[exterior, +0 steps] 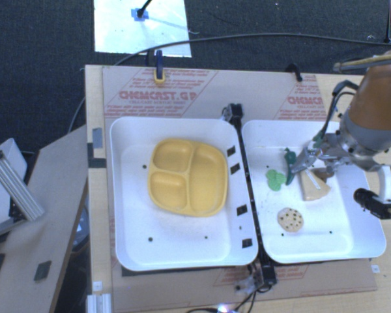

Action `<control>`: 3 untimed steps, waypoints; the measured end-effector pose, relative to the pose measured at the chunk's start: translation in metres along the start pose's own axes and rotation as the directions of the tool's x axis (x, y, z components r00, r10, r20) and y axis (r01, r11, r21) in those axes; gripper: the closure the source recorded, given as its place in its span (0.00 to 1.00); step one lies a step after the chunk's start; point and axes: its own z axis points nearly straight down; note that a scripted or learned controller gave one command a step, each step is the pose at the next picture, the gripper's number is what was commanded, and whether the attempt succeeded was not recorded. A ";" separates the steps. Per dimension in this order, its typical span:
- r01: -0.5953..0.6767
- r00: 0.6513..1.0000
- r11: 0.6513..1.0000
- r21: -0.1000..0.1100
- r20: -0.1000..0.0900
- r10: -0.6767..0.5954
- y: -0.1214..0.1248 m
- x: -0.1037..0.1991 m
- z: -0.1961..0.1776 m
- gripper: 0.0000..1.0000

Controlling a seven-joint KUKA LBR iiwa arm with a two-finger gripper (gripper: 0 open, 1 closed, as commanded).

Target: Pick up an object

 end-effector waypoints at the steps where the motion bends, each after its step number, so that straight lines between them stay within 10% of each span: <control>1: 0.003 1.000 1.000 -0.013 0.002 -0.003 0.003 0.000 -0.007 0.00; 3: 0.001 1.000 1.000 -0.010 0.001 -0.001 -0.001 0.011 0.084 0.00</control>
